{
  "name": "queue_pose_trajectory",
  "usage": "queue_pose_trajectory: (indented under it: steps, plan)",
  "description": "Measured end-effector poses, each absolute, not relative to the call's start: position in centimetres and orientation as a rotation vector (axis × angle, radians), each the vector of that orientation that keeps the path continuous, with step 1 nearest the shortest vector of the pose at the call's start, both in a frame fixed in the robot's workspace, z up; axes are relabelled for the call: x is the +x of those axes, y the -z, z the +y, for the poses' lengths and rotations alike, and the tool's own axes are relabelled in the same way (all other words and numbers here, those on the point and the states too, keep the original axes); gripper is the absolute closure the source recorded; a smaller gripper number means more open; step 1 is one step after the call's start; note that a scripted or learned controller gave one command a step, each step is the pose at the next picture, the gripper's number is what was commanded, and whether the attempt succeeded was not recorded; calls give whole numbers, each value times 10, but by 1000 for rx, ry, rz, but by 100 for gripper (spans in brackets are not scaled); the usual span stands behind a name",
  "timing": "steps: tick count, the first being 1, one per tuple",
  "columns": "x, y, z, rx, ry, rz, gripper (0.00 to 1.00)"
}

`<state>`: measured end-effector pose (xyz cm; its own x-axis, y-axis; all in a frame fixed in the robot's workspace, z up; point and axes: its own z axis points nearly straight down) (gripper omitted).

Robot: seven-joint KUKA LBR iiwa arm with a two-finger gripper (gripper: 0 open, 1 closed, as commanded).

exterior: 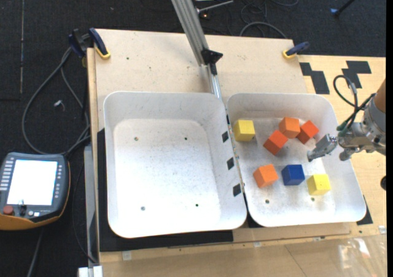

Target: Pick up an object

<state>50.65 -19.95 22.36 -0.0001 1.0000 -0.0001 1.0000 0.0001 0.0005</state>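
Several small cubes lie in the right bin (344, 205). A yellow cube (244, 129) sits near its left wall. An orange cube (290, 126) and two red-orange cubes (308, 130) (276, 142) cluster at the back. In front lie another orange cube (266, 175), a blue cube (293, 174) and a second yellow cube (319, 183). My gripper (330, 150) hangs over the bin's right side, just right of the back cluster and above the second yellow cube. Its fingers are spread open with nothing between them.
The left bin (116, 147) adjoins the right one along a black-marked divider (232, 162). A slanted metal pole (190, 18) reaches in from the back. A teach pendant (31, 190) lies off the bench at left. Clamps (98, 45) (295, 50) grip the board's back corners.
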Motion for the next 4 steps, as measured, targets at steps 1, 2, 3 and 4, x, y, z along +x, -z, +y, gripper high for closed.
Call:
queue_pose_trajectory:
  steps: [1, 2, 3, 4]
  plan:
    - [562, -257, -148, 2207, -7, 2229, 0]
    - [578, -283, -138, 2213, -3, 2223, 0]
    - [546, -259, -172, 2228, 5, 2217, 0]
    - [548, -271, -170, 2217, 0, 2222, 100]
